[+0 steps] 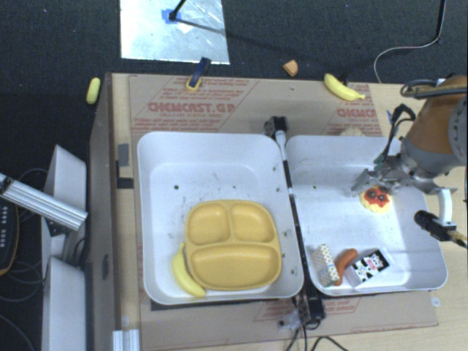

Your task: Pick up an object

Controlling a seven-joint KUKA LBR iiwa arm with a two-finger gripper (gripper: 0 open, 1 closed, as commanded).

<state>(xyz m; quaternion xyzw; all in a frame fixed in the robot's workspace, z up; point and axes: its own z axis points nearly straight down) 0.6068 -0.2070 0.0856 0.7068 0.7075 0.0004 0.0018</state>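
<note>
Two shallow white bins side by side: left bin around the yellow divided plate, right bin just right of that plate, past a dark seam. Far above the plate, beyond the bench, a shiny foil sheet on dark floor. Well right of the plate and higher up, the grey arm with its orange band, reaching into the right bin. At its end, the gripper, low over the bin floor, right of the plate and a little above its level. Cannot tell how far open; nothing seen clamped in it. Just under the gripper, touching or nearly so, a small round yellow toy with red spots, lying on the bin floor, well right of the plate. Against the plate's lower left edge, a banana. Far up and right of the plate, on the bench rim, a second banana. Right of the plate's lower corner, across the seam, three small things close together: a beige patterned piece, an orange sausage, a black-and-white block
</note>
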